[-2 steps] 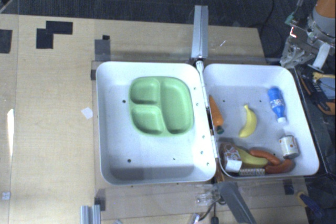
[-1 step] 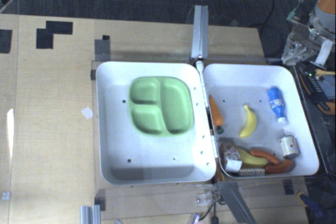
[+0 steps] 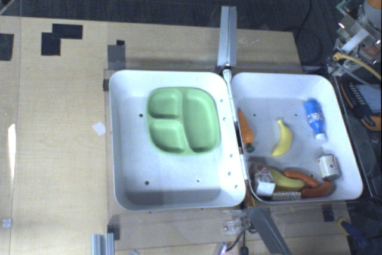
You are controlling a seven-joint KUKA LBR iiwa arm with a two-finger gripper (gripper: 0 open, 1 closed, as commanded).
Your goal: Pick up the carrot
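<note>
One carrot (image 3: 243,126) lies hard against the right bin's (image 3: 334,88) left wall: probably light, stiff, best gripped mid-body. Claw state: cannot tell.

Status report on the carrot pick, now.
Arm at far right, off the bins; tool state unreadable. Carrot lies untouched in the right bin, tight against its left wall. That wall crowds the grasp; banana sits apart.

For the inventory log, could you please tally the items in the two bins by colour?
Green: 1, sectioned plastic plate
Orange: 1, carrot
Yellow: 2, banana, second banana
Blue: 1, bottle
Silver: 1, can
Red: 1, sausage
Total: 7
</note>
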